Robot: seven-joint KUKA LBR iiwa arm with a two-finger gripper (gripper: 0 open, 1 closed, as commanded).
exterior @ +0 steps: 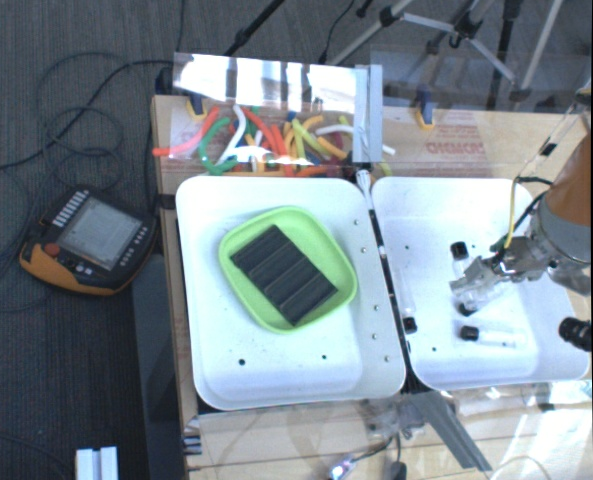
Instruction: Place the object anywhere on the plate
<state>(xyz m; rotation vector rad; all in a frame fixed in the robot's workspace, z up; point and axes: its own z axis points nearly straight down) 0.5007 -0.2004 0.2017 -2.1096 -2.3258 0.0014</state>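
Note:
A light green plate (238, 236) sits in the left white bin (206, 348). A dark ribbed rectangular block (282, 273) lies flat on it, slanted across the plate's middle. My gripper (472, 290) is low over the middle of the right bin (426, 208), well apart from the plate and the block. Nothing shows between its tips. A small white tube with a black cap (486, 337) lies on the bin floor just below the gripper. A small black-topped item (459, 251) lies just above the gripper.
A clear box of colourful tubes (266, 138) stands behind the left bin. The ridge between the bins (381, 268) carries a small black piece (409, 323). A teach pendant (88, 240) lies on the floor at left. Tripod legs cross the back right.

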